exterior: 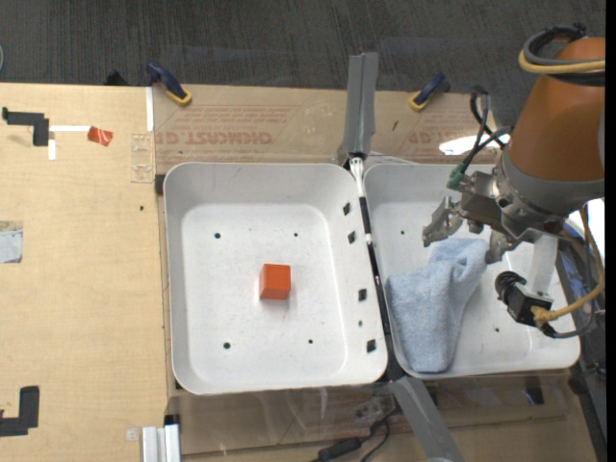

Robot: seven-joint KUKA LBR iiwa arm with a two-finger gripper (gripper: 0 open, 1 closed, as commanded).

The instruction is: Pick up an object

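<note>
You have two bins side by side, and the divider [361,229] between them is your landmark. Right of it, the right bin [404,195] holds a pale blue cloth [428,311], the biggest thing to go for: it lies heaped from just beside the divider out toward the bin's middle, its upper end rising to the gripper [469,231]. The gripper sits directly over that raised end, and the fabric seems drawn up toward it, but you cannot tell from this slant whether the jaws are spread or closed on anything.

Expect the cloth to be light, limp and hard to damage. It will sag and trail, so pinch a raised fold, not a flat patch.

Left of the divider, in the left bin [192,200], sits a small orange block [275,282], well apart from the cloth. It looks stiff and light; take it across two opposite flat faces.
</note>
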